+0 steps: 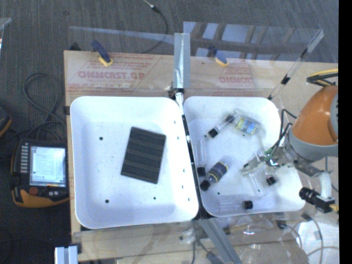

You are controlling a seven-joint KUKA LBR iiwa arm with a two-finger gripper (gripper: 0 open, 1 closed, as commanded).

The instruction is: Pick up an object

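The right bin (pixel 275 110) holds several small things. A clear tube with a black cap (pixel 220 127) and a clear packet with yellow and blue inside (pixel 246 125) lie at the back. A dark stubby bottle (pixel 217 171) lies near the left wall beside a black cap (pixel 204 185). At the front lies a clear vial with a black cap (pixel 242 205). My gripper (pixel 264 161) hangs low over the bin's right side, above a clear vial (pixel 256 183) and a small black piece (pixel 270 179). No object shows between its tips.
The left bin (pixel 88 202) holds a dark ribbed rectangular pad (pixel 143 154) near its middle. A divider wall (pixel 187 142) separates the bins. A handheld pendant (pixel 41 172) lies left of the bench. The orange-banded arm (pixel 316 122) overhangs the right bin's right rim.
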